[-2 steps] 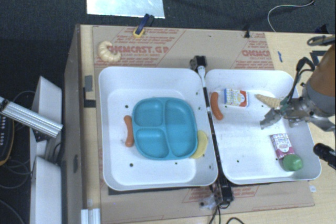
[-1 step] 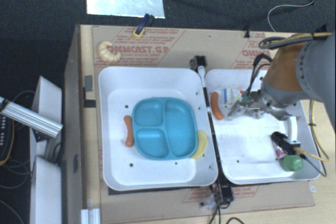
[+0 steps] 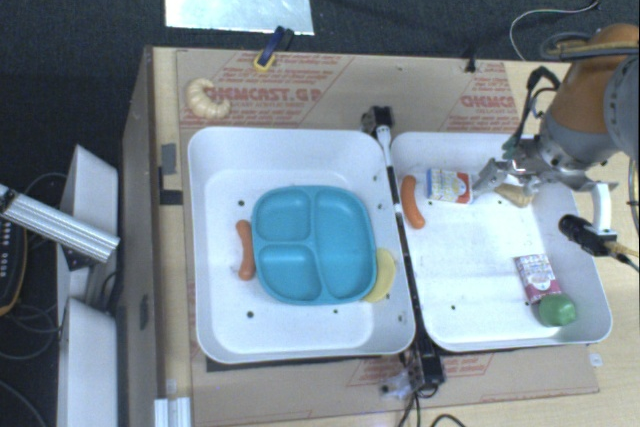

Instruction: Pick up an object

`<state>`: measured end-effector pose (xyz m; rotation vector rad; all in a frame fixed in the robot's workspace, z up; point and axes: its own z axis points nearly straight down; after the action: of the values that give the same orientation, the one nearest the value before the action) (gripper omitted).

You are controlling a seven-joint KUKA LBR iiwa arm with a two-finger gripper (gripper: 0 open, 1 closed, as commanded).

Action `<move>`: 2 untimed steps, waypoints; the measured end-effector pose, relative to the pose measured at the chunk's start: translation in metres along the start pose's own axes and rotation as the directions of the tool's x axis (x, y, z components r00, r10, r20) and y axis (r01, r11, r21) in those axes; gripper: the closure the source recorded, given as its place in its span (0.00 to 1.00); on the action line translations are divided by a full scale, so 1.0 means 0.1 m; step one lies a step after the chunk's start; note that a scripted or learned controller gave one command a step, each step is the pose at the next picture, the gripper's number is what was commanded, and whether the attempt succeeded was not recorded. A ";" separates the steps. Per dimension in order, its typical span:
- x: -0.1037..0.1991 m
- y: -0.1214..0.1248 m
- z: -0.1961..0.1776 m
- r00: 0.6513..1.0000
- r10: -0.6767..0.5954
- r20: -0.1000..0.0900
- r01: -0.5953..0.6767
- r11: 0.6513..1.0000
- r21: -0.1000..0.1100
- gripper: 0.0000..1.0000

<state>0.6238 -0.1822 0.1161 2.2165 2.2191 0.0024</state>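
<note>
Objects for picking lie in two shallow white bins set side by side on a bench, seen from above at a slant. Right bin [image 3: 590, 315]: a small white carton with red and blue print [image 3: 448, 185] lies near the far wall, an orange sausage-shaped piece [image 3: 411, 202] lies along the left wall just beside the divider, and a pink-and-white packet [image 3: 535, 275] lies toward the near right corner with a green ball [image 3: 556, 311] touching its near end. Left bin [image 3: 215, 215]: a blue compartment tray [image 3: 310, 245] sits at the centre, a second orange sausage-shaped piece [image 3: 244, 249] lies just beside its left edge, and a pale yellow piece [image 3: 384, 275] shows partly from under its right edge.

The arm [image 3: 590, 105] (grey, with an orange band above the wrist) reaches in from the right. Its gripper [image 3: 500, 172] hangs over the far part of the right bin, just to the right of the white carton; no object is visible between its fingers, and whether they are spread or pressed together cannot be told at this resolution.

On the bench beyond the left bin lie a cream, ridged curved item [image 3: 205, 96] and a small blue-and-yellow tool [image 3: 272, 47].
</note>
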 end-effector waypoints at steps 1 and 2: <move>0.63 0.49 0.25 1.000 -0.004 -0.002 0.004 1.000 -0.010 0.00; 0.20 0.30 0.24 1.000 -0.002 -0.001 0.002 1.000 -0.012 0.00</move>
<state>0.6544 -0.1625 0.0918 2.2086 2.2159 0.0168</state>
